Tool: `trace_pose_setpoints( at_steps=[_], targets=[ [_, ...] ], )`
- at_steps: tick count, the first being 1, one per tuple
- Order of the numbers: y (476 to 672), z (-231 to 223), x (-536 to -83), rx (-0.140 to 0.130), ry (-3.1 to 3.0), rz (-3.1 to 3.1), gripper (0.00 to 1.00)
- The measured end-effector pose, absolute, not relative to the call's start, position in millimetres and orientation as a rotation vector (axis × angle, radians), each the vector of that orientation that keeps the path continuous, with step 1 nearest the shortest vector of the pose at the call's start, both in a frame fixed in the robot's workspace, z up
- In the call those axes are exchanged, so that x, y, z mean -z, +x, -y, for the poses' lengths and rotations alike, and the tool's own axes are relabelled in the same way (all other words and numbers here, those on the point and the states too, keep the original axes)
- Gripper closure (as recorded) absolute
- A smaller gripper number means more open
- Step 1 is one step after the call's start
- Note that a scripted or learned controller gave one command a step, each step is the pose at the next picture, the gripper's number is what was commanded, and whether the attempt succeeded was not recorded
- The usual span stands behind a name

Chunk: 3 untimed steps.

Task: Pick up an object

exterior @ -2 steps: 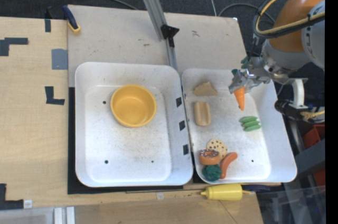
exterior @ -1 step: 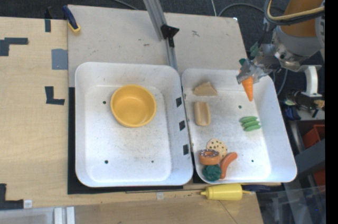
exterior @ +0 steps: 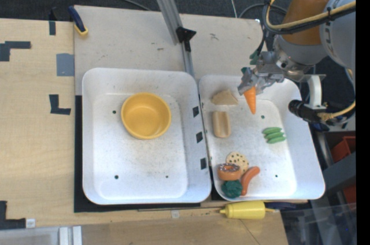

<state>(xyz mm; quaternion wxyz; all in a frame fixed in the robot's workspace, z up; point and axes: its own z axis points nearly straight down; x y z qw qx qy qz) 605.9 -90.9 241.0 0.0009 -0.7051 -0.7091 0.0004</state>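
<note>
One tool grips the carrot above the right bin.

The arm is grey with a big rounded orange band above the wrist. Yellow and black cables loop round it. Lower down sits a grey metal gripper, beside a white bracket wrapped in black cable.

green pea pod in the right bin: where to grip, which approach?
Grip the green pea pod across its short width at mid-length, coming straight down from above. It lies flat, elongated roughly left-right, with bare bin floor on all sides, so the fingers probably fit on either long edge. It looks low, so descend nearly to the floor.
</note>
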Motion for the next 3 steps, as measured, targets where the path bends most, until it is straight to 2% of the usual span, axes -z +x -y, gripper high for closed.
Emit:
trace_pose_setpoints(
  at_steps=[1, 2, 3],
  targets=[
    [598.1, 36.8, -232.4, -0.001, -2.212, 2.226, 1.00],
    [603.7, -27.8, -229.4, 0.000, -2.211, 2.229, 1.00],
    [607.8, -71.9, -225.2, -0.002, -2.213, 2.227, 1.00]
  ],
)
